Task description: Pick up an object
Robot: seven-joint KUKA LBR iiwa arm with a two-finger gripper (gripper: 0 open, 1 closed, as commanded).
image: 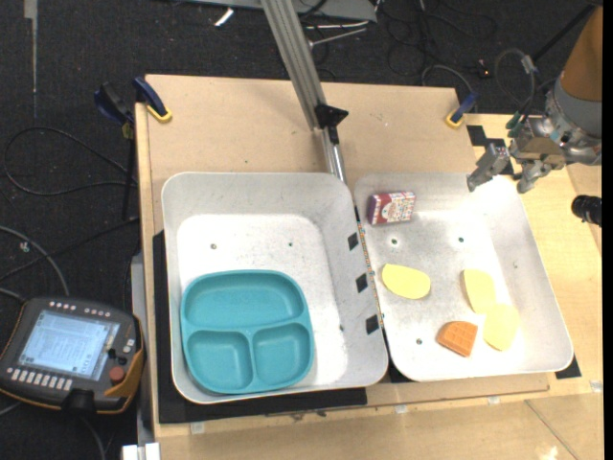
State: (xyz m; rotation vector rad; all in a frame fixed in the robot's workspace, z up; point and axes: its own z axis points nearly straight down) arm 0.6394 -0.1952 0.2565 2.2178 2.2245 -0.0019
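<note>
matt teal plastic tray [248, 331], speckled white bins [259, 199], bare wooden bench [239, 127]

Wooden bench [239, 132]; dark carpet [67, 56] with cables [38, 161].

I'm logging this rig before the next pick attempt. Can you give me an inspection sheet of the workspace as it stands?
Surface: wooden bench bearing two white bins, left bin and right bin, side by side.
Job's things: right bin holds a small maroon carton, three yellow pieces and an orange piece.
Clutter: teal divided tray in the left bin.
Grippers: claw open, above the right bin's far right corner, holding nothing.
Cables: black cables on the floor.
Surroundings: teach pendant at lower left; clamps on the bench's far corners.
</note>
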